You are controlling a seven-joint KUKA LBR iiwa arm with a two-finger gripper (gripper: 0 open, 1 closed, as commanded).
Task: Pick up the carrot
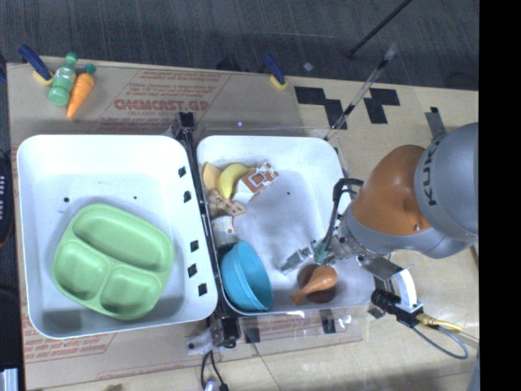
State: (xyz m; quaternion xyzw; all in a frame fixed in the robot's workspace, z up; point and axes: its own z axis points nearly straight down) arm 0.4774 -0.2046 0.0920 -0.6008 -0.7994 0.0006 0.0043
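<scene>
Closest to the near edge, a blue plastic bowl is seen tipped on its side in the near left corner of the right-hand shallow white bin. Just to its right, a rounded brown-and-orange toy food piece is lying on the bin floor (what it depicts cannot be made out). The grey robot arm with the orange band is reached in from the right, and its jaws are lowered into this bin just above and to the left of that brown piece. Whether the jaws are released or clenched cannot be told, and nothing can be seen gripped between them.

At the far left of the same bin, two yellow toy bananas are found beside a small brown-and-white printed packet. A few smaller items are stacked along the left wall between the bananas and the bowl, too small to be identified.

The left-hand shallow white bin is occupied by a light green divided plastic plate, laid flat.

The small orange toy carrot with a green top is located outside both bins, on the brown cardboard-covered bench at the far left corner, well apart from the arm. It is lying just beside a small green toy bottle.
</scene>
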